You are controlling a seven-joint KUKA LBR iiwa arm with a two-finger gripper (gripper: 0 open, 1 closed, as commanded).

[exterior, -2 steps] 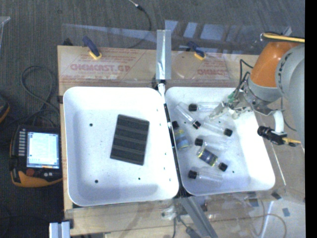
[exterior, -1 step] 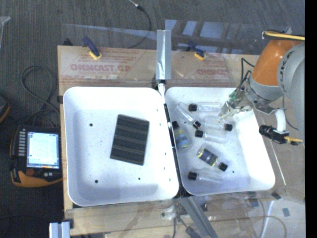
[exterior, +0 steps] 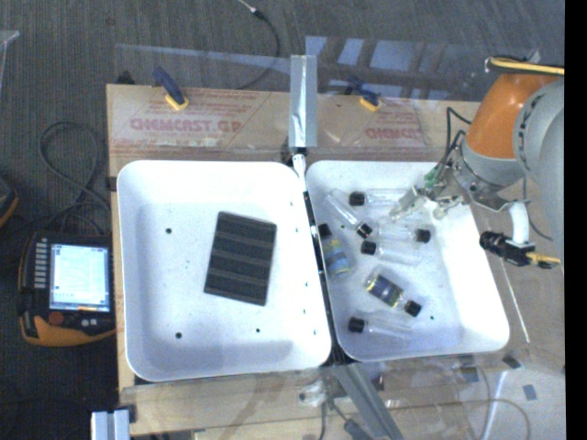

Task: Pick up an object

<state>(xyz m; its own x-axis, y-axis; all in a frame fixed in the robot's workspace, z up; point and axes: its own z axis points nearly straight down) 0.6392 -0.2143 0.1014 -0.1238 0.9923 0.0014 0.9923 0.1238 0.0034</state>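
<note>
The claw (exterior: 415,202) hangs with fingers spread, gripping nothing, over the right bin (exterior: 477,314) of clear black-capped vials (exterior: 388,291) (we see several); left of it, the other bin (exterior: 147,337) holds a black ribbed block (exterior: 240,258)

Dark, seemingly ribbed slab (exterior: 240,258); white bins (exterior: 147,337)

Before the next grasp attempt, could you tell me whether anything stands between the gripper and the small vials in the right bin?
Nothing visible does. The gripper hangs over the right bin, with the vials lying uncovered below and beside it.
</note>
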